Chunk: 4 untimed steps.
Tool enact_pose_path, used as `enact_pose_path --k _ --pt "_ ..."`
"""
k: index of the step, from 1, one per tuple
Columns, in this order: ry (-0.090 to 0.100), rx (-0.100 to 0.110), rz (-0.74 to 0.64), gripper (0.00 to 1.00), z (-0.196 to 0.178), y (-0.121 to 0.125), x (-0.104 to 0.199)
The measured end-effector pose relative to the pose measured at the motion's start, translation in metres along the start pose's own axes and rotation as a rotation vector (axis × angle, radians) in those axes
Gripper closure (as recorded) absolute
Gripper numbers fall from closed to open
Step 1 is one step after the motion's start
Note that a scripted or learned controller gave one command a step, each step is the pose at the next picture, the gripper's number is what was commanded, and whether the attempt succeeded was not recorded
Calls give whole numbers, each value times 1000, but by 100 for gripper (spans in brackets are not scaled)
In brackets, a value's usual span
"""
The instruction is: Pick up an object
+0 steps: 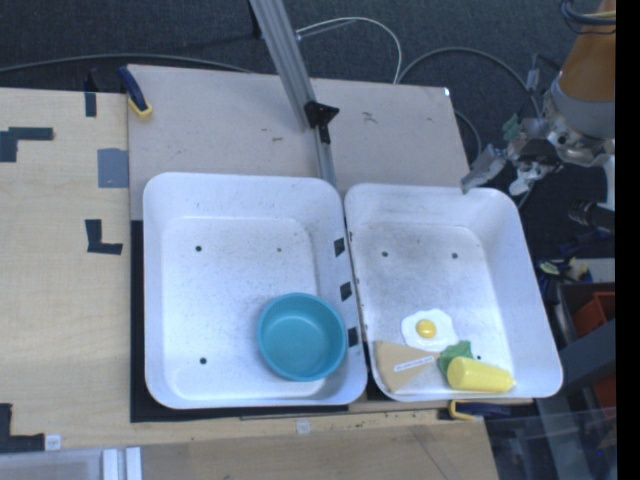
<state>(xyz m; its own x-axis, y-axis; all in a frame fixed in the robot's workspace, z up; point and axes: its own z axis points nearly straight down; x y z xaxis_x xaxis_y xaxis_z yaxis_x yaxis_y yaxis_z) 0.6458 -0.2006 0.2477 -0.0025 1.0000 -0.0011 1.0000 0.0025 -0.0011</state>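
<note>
Nothing picked up so far; still at the approach step, judging by the layout. Closest to hand in the right bin (500,230), near its front wall: a toy fried egg (428,329), just in front of it a tan wedge (401,364), and beside that a yellow piece (480,375) with a green scrap at its left end, touching or nearly touching the wedge. Alone in the left bin (180,213), towards its front right corner: a blue bowl (300,336), upright, mouth up.

Well apart from all of these, at the right bin's far right corner and over its rim: the gripper (498,173), seemingly spread, with nothing between its tips. Behind it, the grey arm (585,93) with its orange band.

For the next move, probably: choose one target, travel towards the bin's front, descend straight over it. Favours the egg, as standing a little clear of the other two; calls for care with the wedge and yellow piece, crowded together against the wall.
</note>
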Motion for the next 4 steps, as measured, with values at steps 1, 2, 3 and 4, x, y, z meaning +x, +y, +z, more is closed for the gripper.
enact_pose_path --k 1,2,3,4 --pt "0 0 0 0 0 0 0" --pt "1 6 1 0 56 -10 -3" --pt "2 6 0 0 112 -14 7" --pt "-1 2 0 0 162 -14 8"
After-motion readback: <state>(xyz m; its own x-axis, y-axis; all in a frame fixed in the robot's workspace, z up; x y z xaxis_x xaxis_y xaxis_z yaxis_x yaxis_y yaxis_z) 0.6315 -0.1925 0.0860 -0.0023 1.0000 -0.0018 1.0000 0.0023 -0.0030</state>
